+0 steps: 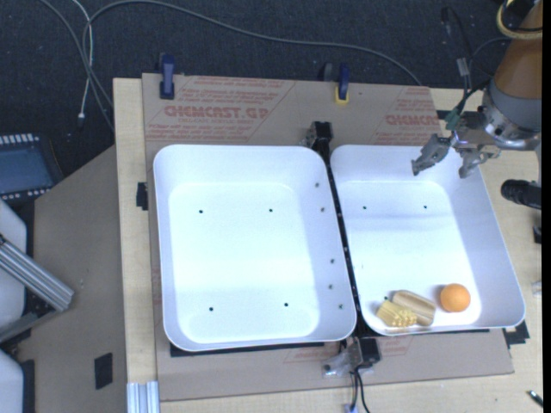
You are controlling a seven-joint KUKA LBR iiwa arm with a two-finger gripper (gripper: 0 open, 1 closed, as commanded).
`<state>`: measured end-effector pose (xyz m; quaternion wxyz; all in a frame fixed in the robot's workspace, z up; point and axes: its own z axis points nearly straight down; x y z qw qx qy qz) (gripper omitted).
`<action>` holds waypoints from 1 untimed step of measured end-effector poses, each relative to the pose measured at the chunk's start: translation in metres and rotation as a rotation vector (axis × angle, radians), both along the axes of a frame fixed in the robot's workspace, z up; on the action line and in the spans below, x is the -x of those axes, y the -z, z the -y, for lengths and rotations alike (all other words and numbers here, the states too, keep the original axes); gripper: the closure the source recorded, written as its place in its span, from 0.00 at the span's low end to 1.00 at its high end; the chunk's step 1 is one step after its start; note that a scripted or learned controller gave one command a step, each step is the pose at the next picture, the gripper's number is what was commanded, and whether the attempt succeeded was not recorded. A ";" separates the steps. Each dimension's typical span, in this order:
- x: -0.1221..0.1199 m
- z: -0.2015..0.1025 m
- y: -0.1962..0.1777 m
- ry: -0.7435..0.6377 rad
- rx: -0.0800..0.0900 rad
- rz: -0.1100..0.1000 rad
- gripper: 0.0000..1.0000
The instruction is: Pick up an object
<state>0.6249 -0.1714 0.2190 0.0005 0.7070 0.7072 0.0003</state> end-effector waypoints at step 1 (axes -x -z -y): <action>0.000 0.000 0.000 0.000 0.000 0.000 0.00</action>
